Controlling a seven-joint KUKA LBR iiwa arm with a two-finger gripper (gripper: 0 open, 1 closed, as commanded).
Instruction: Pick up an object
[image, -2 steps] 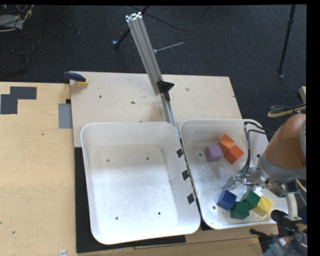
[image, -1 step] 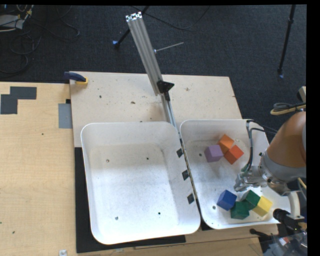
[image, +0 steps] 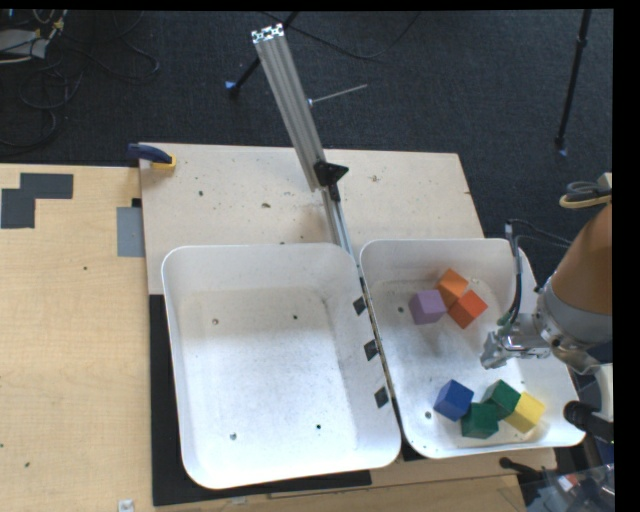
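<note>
Nearest the camera, in the right bin's (image: 470, 255) front corner, lie a blue cube (image: 453, 398), 2 green cubes (image: 492, 408) and a yellow cube (image: 528, 411). Just above them, over the bin's right side, hangs the claw (image: 502, 352); whether it is spread or clenched cannot be told. Farther back sit a purple cube (image: 427, 306) and 2 orange cubes (image: 461, 298), touching.

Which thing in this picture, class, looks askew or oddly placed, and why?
The aluminium bar stands out: it leans at a slant over the bench toward the seam between the bins, while the bins sit square. All the blocks crowd the right bin, where the gripper hangs above the green block. Nothing looks spilled or broken.
</note>
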